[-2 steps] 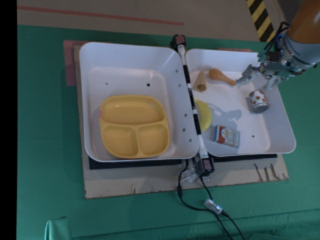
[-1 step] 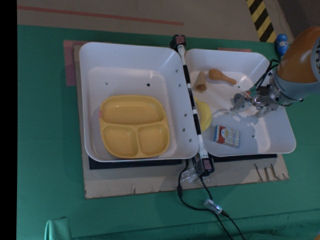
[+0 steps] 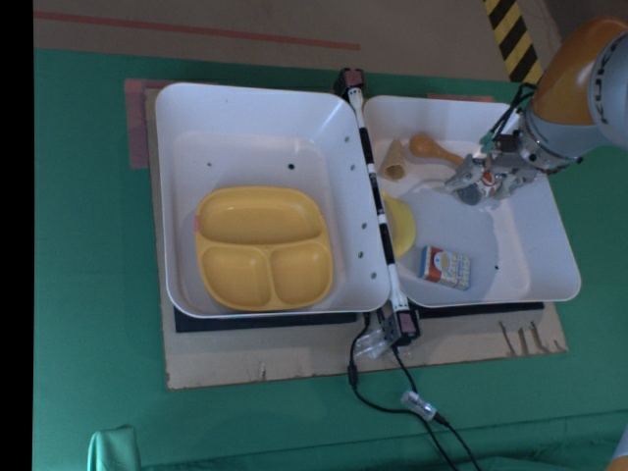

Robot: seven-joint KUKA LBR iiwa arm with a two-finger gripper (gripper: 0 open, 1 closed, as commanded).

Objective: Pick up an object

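My gripper [image 3: 478, 182] hangs low over the back right part of the right bin [image 3: 535, 253], at the end of the grey arm with its orange band [image 3: 579, 67]. Just to its left a wooden spoon-like piece [image 3: 432, 149] lies with its handle running toward the gripper. A tan cone-shaped piece [image 3: 393, 160] rests near the bin's left wall. Below that, a yellow disc [image 3: 400, 226] leans against the divider. A small blue and white box [image 3: 445, 267] lies flat toward the bin's front.
In the left bin [image 3: 235, 126], a yellow divided plate [image 3: 263, 247] covers the front middle. A black rail with white tags [image 3: 375, 204] separates the bins. Cables [image 3: 412, 400] trail off the bench front. The bins stand on cardboard over green matting.
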